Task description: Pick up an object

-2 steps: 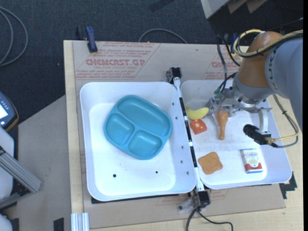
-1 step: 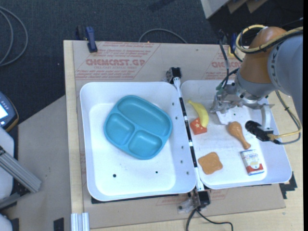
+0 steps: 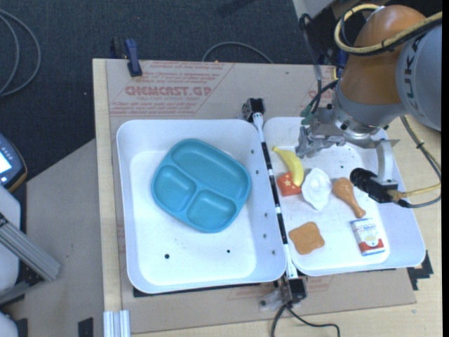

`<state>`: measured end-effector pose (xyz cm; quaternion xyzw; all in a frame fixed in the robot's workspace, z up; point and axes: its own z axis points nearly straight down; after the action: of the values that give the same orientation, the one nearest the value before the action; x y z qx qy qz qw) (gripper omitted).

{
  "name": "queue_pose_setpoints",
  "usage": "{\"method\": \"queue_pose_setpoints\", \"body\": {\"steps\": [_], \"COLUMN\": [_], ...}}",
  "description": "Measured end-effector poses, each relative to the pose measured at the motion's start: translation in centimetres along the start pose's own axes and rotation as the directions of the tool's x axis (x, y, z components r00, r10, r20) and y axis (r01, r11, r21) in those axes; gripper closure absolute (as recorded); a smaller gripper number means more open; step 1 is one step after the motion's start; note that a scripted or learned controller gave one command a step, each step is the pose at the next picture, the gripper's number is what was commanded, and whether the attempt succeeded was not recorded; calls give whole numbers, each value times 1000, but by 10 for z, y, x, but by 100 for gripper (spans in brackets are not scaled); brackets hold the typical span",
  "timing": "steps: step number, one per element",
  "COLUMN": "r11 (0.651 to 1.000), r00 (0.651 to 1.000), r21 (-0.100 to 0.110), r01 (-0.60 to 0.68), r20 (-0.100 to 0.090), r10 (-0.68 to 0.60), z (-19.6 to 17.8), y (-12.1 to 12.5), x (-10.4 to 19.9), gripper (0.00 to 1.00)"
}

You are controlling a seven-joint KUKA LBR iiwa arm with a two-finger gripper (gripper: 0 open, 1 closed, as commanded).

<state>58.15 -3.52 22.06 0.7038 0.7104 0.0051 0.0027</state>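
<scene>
The right bin (image 3: 403, 248) holds a yellow banana (image 3: 292, 164), a small red piece (image 3: 287, 184) beside it, a white crumpled object (image 3: 316, 187), a brown chicken drumstick (image 3: 348, 194), a flat orange-brown piece (image 3: 306, 237) and a small red and white packet (image 3: 367, 235). My gripper (image 3: 306, 146) hangs over the far part of this bin, just right of the banana's upper end. I see nothing between its fingers.
The left bin (image 3: 147, 258) holds a blue divided plate (image 3: 201, 184). A divider rail (image 3: 270, 188) runs between the bins. A blue clamp (image 3: 131, 53) sits at the bench's far left corner.
</scene>
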Motion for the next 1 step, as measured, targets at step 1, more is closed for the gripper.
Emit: {"method": "queue_pose_setpoints", "body": {"steps": [1], "r11": [1000], "r00": [1000], "r21": [11], "r01": [-9], "r20": [3], "r10": [9], "z": [8], "y": [-1], "x": [-6], "gripper": [0]}}
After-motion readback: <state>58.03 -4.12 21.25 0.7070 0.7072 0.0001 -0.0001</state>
